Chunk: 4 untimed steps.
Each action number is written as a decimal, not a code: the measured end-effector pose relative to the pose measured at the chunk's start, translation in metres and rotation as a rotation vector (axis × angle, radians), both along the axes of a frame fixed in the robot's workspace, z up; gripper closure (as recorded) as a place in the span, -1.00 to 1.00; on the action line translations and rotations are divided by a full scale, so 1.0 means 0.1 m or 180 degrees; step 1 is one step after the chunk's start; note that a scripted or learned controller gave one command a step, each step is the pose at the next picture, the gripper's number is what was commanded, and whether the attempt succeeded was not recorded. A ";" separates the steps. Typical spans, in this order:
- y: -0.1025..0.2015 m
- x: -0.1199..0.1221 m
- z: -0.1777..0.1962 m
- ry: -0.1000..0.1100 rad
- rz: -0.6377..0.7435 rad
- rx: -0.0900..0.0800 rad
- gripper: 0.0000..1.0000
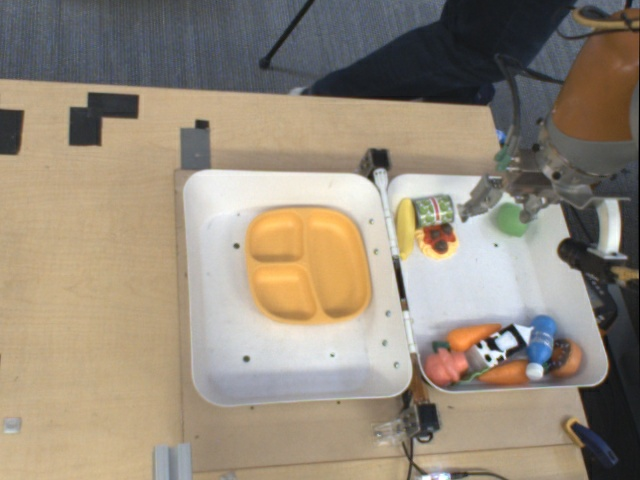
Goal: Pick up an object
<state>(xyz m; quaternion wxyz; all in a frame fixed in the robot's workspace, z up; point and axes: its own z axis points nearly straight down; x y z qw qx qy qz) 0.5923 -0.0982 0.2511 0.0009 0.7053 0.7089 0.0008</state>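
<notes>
Toy pile (pixel 503 354) at lower right sits untouched. Your gripper (pixel 508 200) hangs spread wide over the green ball (pixel 513 220), upper right, gripping nothing. Pick not started; descend, close, lift remain.

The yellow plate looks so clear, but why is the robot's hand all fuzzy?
In the camera view, the yellow plate is crisp under even light, with soft shadows along the left bin walls; the end effector looks smeared over the green ball, likely motion blur.

Right bin's (pixel 590 298) middle lies open (toys (pixel 500 353) crowd its near end, a can (pixel 433 210) its far-left corner).
</notes>
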 end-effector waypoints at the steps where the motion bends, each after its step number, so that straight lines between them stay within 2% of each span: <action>1: -0.03 0.76 -1.04 0.0009 0.0054 0.0001 -1.00; 2: 0.08 0.77 -1.64 0.0002 0.1056 -0.0020 -1.00; 3: 0.09 0.79 -1.52 -0.0017 0.1064 -0.0024 1.00; 4: 0.45 0.52 -0.65 -0.0009 0.0438 0.0000 1.00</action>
